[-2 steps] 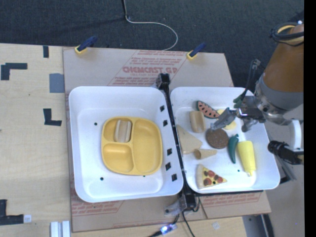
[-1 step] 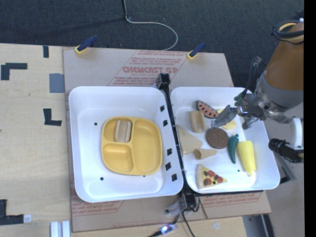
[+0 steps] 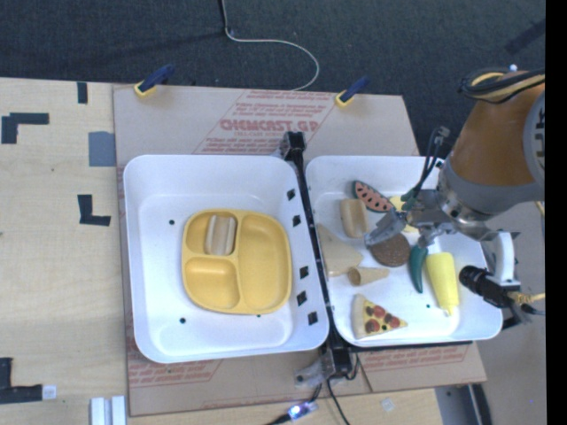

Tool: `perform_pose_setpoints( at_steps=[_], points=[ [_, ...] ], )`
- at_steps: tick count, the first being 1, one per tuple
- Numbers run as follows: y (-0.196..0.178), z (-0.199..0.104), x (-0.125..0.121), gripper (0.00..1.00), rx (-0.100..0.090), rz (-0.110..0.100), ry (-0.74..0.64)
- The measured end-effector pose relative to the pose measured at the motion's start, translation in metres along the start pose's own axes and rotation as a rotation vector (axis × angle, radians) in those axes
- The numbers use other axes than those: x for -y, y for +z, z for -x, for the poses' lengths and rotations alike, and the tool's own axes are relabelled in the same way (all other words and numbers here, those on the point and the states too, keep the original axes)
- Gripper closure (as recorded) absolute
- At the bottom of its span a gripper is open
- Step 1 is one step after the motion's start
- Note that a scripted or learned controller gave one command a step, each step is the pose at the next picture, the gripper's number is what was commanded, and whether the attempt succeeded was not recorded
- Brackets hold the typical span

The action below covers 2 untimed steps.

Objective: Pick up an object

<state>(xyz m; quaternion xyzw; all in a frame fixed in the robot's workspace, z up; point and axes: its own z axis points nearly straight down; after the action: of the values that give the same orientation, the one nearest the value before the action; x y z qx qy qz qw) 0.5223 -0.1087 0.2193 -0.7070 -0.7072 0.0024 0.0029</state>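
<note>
Grey claw [image 3: 390,228], its state not to be told, is seen low in the right bin [image 3: 461,330], just above the brown cookie [image 3: 389,252], with corn [image 3: 442,281] lying lengthwise to its right.

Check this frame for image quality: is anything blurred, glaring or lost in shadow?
Camera view: lighting is even and soft; the two white bins are bright, with edges still readable; the yellow divided plastic plate is sharp; the pincer is slightly soft over the brown round cookie; shadows are faint.
</note>
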Motion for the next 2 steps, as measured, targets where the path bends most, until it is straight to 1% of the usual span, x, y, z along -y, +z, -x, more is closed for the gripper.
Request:
perform_pose_setpoints(
  at_steps=[1, 2],
  points=[
    [0.063, -0.004, -0.004, 0.00, 0.000, -0.001, -0.001],
    [0.120, -0.014, 0.002, 0.00, 0.001, 0.003, -0.001]
  ],
)
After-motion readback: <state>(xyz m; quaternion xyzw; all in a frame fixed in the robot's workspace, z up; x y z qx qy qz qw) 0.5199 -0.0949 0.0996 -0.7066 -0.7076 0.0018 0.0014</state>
